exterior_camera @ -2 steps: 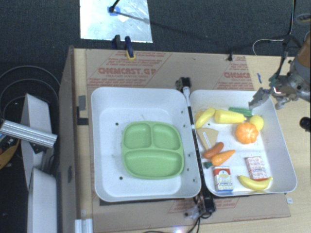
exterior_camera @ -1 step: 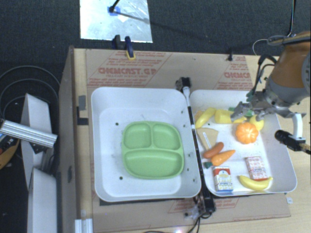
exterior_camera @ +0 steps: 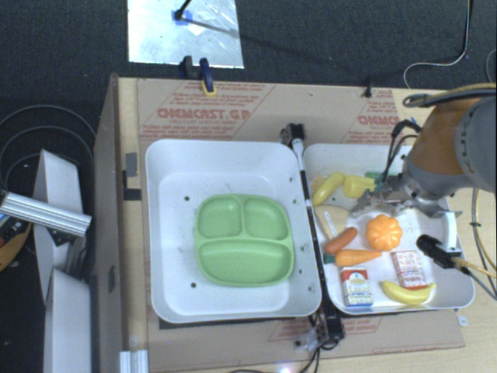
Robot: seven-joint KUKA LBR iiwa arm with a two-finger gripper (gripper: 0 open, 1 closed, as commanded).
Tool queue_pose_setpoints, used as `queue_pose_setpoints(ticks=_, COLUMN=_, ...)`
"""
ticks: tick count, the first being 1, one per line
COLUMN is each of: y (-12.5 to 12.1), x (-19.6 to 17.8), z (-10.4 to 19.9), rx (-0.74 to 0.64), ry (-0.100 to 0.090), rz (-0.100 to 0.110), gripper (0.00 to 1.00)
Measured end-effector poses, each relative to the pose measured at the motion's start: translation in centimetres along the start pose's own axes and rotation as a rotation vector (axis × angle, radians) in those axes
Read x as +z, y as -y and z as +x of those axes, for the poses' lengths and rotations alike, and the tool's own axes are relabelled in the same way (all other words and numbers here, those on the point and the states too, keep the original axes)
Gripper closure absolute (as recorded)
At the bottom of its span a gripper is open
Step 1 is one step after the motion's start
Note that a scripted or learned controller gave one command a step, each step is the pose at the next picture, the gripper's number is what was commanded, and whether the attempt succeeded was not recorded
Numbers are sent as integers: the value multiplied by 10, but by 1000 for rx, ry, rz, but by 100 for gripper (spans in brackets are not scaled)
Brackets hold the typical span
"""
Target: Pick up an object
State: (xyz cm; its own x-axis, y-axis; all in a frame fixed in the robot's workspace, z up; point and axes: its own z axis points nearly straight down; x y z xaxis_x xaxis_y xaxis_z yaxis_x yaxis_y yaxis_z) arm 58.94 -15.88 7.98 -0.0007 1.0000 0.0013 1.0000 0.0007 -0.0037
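I am reading red print on the brown board [exterior_camera: 233, 103] lying under my two bins: "CHEMCAST GP" is showing clearly at the far left, behind the left bin [exterior_camera: 167, 231], with slanted lines of smaller red print around it that I am finding too small to read. The same red print is appearing again at the far right, behind the right bin [exterior_camera: 466, 286], partly cut off by my arm. Two small red and white packets [exterior_camera: 356, 286] in the right bin are carrying print too fine to read.
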Motion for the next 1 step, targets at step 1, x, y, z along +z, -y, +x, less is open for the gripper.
queue_pose_setpoints(ticks=1, y=-71, x=1, z=36, rx=-12, ry=-3, rz=51, gripper=0)
